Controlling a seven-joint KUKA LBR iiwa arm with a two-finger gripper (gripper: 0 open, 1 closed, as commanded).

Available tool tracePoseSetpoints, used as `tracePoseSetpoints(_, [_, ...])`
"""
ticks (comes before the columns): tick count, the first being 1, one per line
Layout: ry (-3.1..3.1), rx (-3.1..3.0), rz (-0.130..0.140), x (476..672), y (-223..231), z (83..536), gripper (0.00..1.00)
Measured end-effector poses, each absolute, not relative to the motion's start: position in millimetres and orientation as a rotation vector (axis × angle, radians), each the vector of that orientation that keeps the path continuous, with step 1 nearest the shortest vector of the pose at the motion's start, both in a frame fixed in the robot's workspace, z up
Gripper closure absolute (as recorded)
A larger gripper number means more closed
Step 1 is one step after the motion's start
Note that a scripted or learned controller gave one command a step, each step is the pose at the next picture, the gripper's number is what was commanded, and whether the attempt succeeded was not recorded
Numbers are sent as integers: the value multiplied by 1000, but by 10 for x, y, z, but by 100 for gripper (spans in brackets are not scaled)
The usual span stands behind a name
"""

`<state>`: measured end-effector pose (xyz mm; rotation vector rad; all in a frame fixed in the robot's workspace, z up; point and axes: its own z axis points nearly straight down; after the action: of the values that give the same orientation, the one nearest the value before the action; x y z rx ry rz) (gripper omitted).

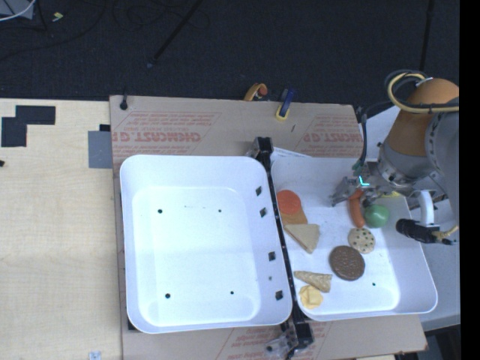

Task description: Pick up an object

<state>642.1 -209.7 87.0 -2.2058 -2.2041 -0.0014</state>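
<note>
- The gripper (pixel 358 195) hangs low over the right bin (pixel 409 295), at its far right side; an orange carrot (pixel 356 210) lies right at its tip, but whether it is clenched, released or grasping I cannot tell.
- Just beside the gripper, toward the arm, sits a green ball (pixel 377 214), touching the carrot.
- Below the gripper lie a pale speckled cookie (pixel 361 239) and a dark brown round cookie (pixel 347 262), close together.
- To the gripper's left are an orange-red round piece (pixel 289 202) and a tan wedge (pixel 304 235); farther down, near the bin's near edge, two yellowish pieces (pixel 312 289).
- Well left of the gripper, the left bin (pixel 135 201) shows its white floor.
- Both bins rest on a brown cardboard sheet (pixel 195 130) over a pale wooden bench (pixel 52 231).
- Beyond the bench, dark carpet (pixel 225 36) with cables.
</note>
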Motion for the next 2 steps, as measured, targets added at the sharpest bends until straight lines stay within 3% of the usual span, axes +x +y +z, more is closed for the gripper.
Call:
tracePoseSetpoints(1, [-2221, -2219, 0, 6437, -1999, 1013, 0])
tracePoseSetpoints(2, [-2224, -2215, 2, 6440, -2003, 1113, 100])
